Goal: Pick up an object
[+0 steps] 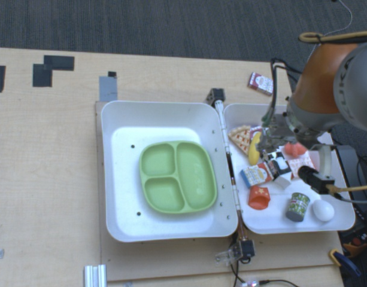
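Tray (178,177), green and three-sectioned, lies in the left bin (120,178); right of that tray, toys crowd the right bin (339,223). The gripper (273,151) hovers low over a banana (254,148); grip state: cannot tell. Judged step: descent, then closing on one toy

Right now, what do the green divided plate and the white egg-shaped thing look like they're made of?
Green divided plate: probably molded plastic, smooth with a soft sheen, uniform color and rounded compartment ridges. White egg-shaped thing: smooth, plain white, likely plastic or a real shell; the look leaves it open.
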You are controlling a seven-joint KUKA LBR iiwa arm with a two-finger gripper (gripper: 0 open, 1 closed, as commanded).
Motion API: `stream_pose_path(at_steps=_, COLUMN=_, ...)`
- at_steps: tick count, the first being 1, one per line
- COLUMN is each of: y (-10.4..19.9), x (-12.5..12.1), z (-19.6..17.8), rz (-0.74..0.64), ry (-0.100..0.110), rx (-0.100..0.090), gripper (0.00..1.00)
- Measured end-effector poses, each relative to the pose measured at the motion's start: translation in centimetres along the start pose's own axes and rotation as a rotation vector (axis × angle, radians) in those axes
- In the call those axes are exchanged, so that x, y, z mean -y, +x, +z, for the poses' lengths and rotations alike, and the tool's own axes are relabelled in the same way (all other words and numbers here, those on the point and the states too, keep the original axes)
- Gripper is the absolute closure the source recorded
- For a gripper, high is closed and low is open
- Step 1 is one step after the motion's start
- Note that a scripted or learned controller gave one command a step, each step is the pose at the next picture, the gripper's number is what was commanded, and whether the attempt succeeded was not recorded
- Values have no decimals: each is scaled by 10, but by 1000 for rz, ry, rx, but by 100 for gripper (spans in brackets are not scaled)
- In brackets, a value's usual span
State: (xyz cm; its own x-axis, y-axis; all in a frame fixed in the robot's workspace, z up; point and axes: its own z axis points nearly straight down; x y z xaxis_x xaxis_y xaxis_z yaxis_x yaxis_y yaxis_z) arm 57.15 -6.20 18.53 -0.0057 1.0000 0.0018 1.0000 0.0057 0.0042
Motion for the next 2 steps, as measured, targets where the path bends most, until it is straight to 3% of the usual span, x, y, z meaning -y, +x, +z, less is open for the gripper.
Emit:
stream_pose_path(at_steps=1, y=-1, x=1, z=1, rz=2, ry=2, rx=1, gripper=0)
stream_pose_path(at_steps=2, y=-32, x=0, z=73, rz=0, ry=-18, rx=9, gripper=0)
